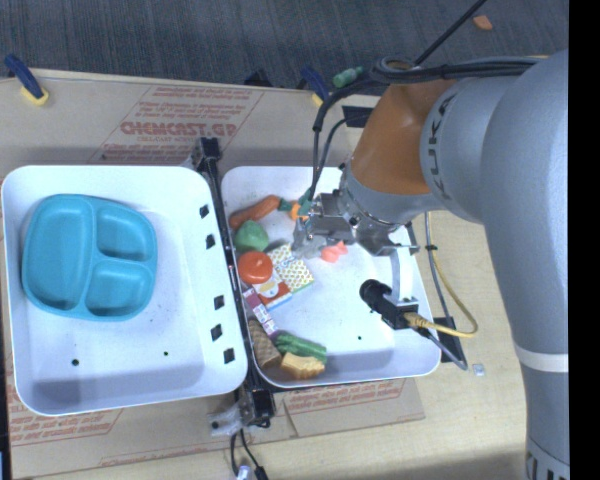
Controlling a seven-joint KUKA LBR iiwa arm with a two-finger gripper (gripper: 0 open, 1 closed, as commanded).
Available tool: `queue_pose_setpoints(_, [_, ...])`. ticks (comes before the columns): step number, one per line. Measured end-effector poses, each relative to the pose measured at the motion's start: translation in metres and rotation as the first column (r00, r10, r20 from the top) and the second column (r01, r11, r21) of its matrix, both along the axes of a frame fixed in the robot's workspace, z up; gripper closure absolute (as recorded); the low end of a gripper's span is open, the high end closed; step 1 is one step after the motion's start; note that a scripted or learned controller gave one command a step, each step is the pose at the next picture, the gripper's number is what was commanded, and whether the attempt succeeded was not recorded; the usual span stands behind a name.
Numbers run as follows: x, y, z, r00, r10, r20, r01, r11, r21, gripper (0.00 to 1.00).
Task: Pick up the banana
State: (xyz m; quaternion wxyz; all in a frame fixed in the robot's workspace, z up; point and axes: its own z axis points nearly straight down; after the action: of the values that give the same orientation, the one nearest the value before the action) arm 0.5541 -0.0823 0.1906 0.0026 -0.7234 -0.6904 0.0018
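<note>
In the camera view, the end effector (318, 230) is seen low in the right bin (332, 371); its state cannot be told. No banana can be identified among the items, so the pick is judged not yet done.

Dark grey carpet floor (130, 13) beyond bench; printed cardboard sheet (180, 118) over tan benchtop (480, 408)

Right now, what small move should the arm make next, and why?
Probably swing toward the right bin's near edge. The gripper hangs by the pink toy and the carrot, while the only yellowish piece lies down there beside a green toy; whether it is the banana, I cannot tell.
</note>
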Motion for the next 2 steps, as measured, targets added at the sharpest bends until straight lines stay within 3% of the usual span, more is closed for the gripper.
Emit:
queue_pose_setpoints(1, [-0.026,0.081,0.001,0.999,0.051,0.000,-0.051,0.999,-0.001,0.00])
queue_pose_setpoints(2, [-0.075,0.035,0.000,0.994,-0.108,0.000,0.108,0.994,-0.001,0.00])
